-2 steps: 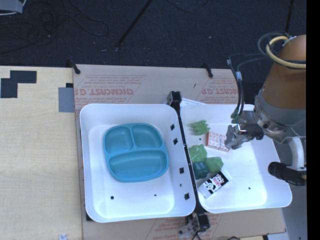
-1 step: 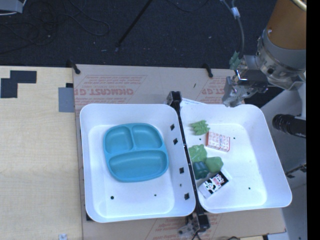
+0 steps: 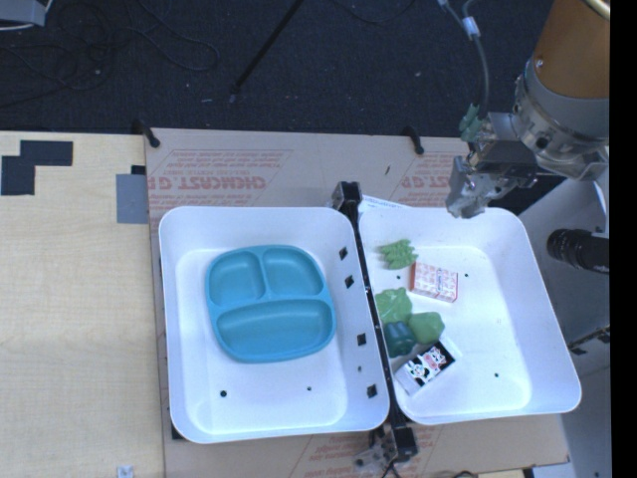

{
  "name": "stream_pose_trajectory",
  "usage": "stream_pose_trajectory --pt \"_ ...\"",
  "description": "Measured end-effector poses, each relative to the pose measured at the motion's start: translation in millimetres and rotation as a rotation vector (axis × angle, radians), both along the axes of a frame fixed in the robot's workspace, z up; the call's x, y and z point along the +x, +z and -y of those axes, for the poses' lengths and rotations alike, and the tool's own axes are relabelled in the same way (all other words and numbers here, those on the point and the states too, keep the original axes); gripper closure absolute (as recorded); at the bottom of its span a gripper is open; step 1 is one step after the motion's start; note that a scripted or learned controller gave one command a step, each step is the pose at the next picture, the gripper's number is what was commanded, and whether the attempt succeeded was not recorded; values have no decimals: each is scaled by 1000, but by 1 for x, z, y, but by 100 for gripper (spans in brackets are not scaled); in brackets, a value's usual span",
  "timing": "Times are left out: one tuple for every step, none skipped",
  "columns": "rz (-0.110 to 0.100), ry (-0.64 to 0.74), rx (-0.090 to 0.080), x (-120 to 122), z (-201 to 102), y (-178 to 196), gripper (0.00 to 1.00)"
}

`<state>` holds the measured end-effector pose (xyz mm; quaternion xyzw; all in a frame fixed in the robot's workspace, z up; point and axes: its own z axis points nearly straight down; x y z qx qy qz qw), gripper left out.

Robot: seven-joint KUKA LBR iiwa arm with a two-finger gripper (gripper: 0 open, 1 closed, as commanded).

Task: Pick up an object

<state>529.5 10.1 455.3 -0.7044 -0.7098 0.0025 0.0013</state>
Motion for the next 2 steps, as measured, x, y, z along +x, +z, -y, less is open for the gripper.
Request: stream_pose_trajectory --pt "-3 8 -1 0 -1 9 100" --pt "-4 -4 1 -14 -48 -56 100"
